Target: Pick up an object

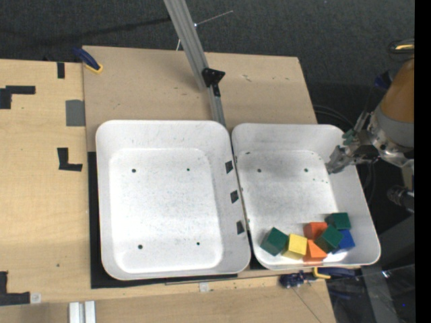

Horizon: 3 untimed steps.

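Several small blocks lie huddled in the near right corner of the right bin (283, 180): a green block (274, 241), a yellow block (295, 245), an orange block (314, 249), a red-orange block (314, 230), two dark green blocks (337, 221) and a blue block (346, 239). My gripper (339, 157) hangs over the right bin's far right edge, well away from the blocks. Nothing shows between its fingers.
The left bin (165, 197) sits beside the right one on the wooden bench. A grey metal pole (192, 42) slants across the bench behind the bins, with a black clamp (213, 77). A blue and yellow clip (88, 58) lies far left.
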Each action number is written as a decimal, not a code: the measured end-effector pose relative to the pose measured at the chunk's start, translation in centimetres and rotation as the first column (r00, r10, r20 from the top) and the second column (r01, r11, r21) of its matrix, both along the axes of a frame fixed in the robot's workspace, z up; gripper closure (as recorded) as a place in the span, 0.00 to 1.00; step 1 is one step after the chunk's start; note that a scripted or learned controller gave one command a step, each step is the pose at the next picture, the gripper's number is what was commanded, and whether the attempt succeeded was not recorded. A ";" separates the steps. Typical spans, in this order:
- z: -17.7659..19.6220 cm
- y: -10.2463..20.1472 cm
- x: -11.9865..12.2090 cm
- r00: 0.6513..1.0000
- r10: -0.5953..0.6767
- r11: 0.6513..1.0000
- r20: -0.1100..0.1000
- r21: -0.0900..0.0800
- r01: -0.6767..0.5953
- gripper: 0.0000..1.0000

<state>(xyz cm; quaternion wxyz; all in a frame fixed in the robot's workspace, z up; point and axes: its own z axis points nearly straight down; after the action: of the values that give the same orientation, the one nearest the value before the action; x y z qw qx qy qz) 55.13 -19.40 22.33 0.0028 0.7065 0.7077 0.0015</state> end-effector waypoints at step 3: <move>6.2 5.7 1.3 1.000 0.003 1.000 -0.007 0.002 -0.003 1.00</move>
<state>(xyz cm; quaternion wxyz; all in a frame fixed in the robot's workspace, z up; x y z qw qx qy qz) 56.45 -13.68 28.49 -0.0004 0.7054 0.7088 -0.0003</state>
